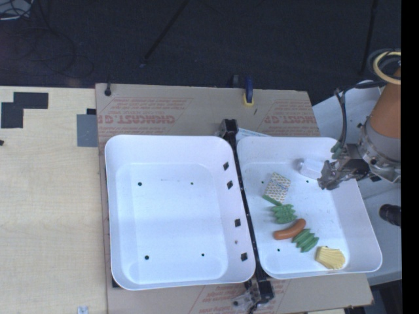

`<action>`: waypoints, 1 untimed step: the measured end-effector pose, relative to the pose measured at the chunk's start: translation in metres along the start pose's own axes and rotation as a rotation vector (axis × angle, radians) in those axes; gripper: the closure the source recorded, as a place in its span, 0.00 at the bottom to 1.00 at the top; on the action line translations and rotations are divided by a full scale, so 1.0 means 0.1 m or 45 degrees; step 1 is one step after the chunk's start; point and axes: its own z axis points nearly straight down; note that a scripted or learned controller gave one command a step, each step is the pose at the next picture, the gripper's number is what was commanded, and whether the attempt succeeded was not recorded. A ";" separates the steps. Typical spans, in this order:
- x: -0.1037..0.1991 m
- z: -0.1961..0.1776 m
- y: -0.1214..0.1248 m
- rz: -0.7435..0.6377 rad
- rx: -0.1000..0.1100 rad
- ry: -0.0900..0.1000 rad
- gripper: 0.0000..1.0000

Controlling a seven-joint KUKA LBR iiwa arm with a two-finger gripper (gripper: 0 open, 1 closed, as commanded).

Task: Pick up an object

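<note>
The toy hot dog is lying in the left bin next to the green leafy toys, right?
Not quite. The toy hot dog lies in the right bin, not the left one. The camera view shows it there, next to the green leafy toys.

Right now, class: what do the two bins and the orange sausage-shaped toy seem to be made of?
Left bin and right bin: probably moulded plastic, white and smooth, with rounded corners and thin walls. Orange sausage-shaped toy: likely plastic or rubber, judging by its even colour and smooth rounded form; its finish is too small to tell.
</note>
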 end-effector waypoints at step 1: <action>-0.49 -0.17 -0.67 0.003 -0.003 -0.001 1.00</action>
